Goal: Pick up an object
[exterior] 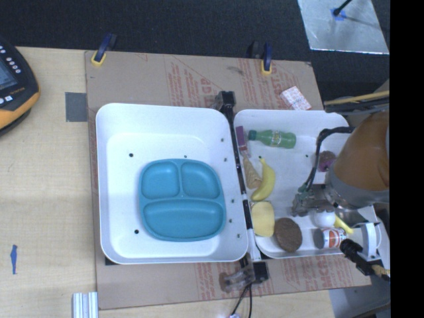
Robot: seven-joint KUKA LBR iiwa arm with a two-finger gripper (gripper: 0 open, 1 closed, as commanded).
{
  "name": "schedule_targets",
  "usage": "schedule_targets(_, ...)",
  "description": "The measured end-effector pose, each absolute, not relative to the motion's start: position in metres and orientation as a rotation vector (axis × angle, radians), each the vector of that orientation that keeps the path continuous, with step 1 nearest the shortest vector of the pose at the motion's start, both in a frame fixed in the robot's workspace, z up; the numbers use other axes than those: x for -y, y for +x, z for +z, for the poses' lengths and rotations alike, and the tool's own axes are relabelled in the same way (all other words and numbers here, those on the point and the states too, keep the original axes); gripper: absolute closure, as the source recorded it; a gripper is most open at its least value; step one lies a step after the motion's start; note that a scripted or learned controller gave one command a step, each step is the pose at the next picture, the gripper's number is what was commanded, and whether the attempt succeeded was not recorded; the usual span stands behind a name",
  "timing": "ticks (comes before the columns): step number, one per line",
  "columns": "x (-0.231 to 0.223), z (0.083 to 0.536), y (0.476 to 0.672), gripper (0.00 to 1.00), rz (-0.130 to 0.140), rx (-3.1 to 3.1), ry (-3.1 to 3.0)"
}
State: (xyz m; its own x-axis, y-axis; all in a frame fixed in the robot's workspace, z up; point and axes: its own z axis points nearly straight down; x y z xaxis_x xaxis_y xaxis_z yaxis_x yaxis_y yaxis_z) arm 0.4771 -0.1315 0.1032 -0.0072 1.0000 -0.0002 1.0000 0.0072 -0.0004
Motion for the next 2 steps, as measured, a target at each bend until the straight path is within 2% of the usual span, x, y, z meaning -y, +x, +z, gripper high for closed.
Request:
schedule_targets(1, 0.0586, 0.1971, 0.5241, 1.0, -0.01, 2.238, -2.211)
schedule_targets(2, 0.0628, 0.1916, 0.5204, 0.0, 0.003, 2.224, -2.215)
